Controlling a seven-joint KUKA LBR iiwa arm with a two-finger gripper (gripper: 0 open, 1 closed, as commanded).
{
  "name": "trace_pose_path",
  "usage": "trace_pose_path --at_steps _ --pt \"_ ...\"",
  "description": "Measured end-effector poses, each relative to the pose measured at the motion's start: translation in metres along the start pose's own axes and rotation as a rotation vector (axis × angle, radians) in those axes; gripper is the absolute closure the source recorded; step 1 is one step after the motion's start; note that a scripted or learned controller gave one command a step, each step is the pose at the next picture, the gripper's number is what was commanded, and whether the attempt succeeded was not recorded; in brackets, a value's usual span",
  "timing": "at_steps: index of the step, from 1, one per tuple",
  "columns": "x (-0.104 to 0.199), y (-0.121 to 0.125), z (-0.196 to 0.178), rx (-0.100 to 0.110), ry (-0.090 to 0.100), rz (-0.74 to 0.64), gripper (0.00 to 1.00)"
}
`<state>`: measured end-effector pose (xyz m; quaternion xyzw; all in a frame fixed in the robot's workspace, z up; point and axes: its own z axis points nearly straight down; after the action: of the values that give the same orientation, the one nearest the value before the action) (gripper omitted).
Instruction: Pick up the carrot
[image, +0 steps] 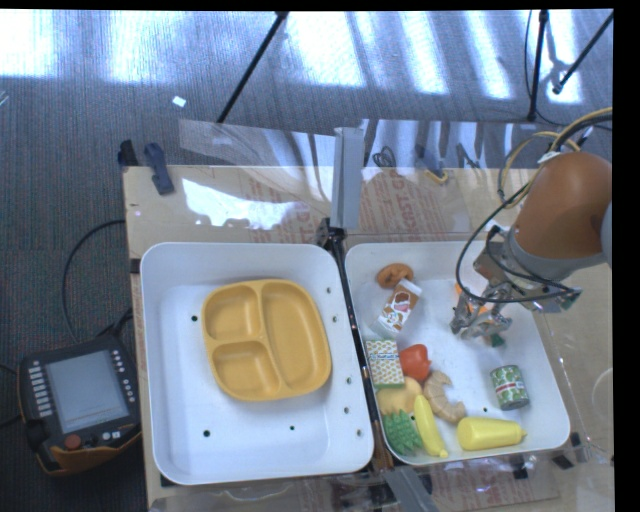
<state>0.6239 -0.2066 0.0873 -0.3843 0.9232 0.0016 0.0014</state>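
Observation:
The carrot (484, 311) is a small orange toy with a green top, lying in the right bin (552, 385) near its right wall. Only a short orange stretch and a bit of green show. My gripper (481, 321) is down over it, under the orange wrist band. Its grey fingers (463, 320) stand apart, one on each side of the carrot, so it is open. The carrot seems to rest on the bin floor.
Other toy food in the right bin: a brown pretzel (395, 273), a small carton (398, 307), a tomato (415, 361), a green can (508, 386), a yellow squash (488, 433), a banana (430, 425). In the left bin (170, 400) lies a yellow divided plate (266, 337).

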Motion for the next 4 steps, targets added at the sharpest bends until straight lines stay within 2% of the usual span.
trace_pose_path --at_steps 1,2,3,4 --pt "0.0 0.0 -0.001 0.001 -0.001 0.001 0.0" --pt "-0.003 0.0 -0.012 0.002 -0.006 0.001 1.0" --pt "-0.002 0.0 -0.011 0.001 -0.005 0.002 0.0" --pt "-0.004 -0.001 -0.022 0.003 -0.011 0.005 1.0"
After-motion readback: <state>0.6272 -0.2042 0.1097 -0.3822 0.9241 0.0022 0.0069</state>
